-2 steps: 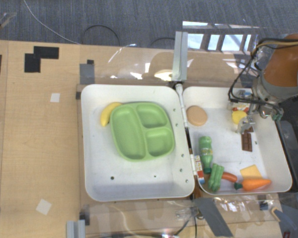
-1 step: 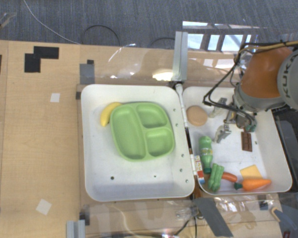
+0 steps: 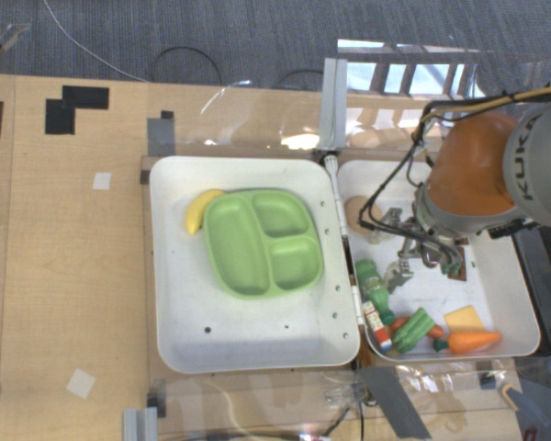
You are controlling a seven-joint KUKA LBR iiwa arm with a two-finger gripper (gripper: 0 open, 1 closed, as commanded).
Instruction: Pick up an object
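Right bin (image 3: 523,278): my gripper (image 3: 402,274), finger state indiscernible, hangs just above green bottle (image 3: 371,283), apparently not touching.

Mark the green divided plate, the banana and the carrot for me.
green divided plate (image 3: 257,246), camera view, the long left compartment.
banana (image 3: 198,211), camera view, middle of its exposed curve.
carrot (image 3: 473,342), camera view, middle of its orange body.

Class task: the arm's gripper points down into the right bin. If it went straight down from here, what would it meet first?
Probably the bare white floor of the right bin: the gripper hangs just right of the green bottle, though depth is hard to judge.
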